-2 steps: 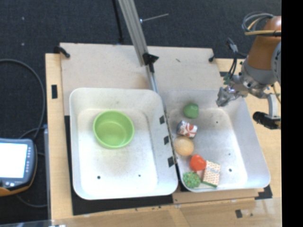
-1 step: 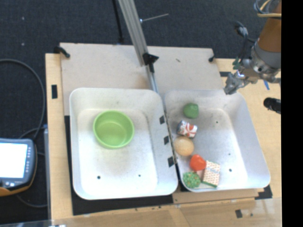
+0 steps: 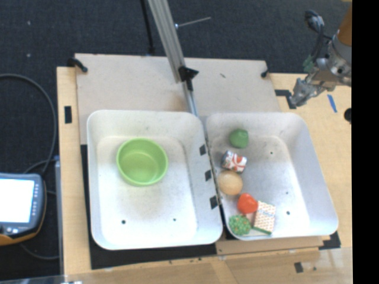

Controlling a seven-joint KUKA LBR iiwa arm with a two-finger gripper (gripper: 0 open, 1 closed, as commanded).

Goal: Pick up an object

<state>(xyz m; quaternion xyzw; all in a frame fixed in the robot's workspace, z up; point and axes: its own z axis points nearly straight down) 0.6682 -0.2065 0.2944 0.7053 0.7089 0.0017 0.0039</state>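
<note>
1. Candidate objects all sit in the right bin (image 3: 308, 176), strung along its left wall: green ball (image 3: 239, 138) at the far end, then a crumpled red-and-white wrapper (image 3: 234, 161), then a tan ball (image 3: 230, 184).
2. Near corner of that bin: a red piece (image 3: 247, 203), a patterned card-like packet (image 3: 265, 216) just beside it, and a green dotted item (image 3: 240, 224) against the rim. These three are bunched close, possibly touching.
3. Left bin (image 3: 100, 218) holds one green bowl (image 3: 142, 161), upright, in its far-left half, well apart from the rest.
4. Gripper (image 3: 300, 93) is at the far right, over the bench (image 3: 71, 176) beyond the right bin's far corner, well apart from every object. Nothing is between the fingers; whether they are spread or closed, cannot tell at this size.
5. Metal rail (image 3: 169, 34) runs down from the top to the gap between the bins.
6. Handheld screen unit (image 3: 21, 209) with cable lies on the floor at left.
</note>
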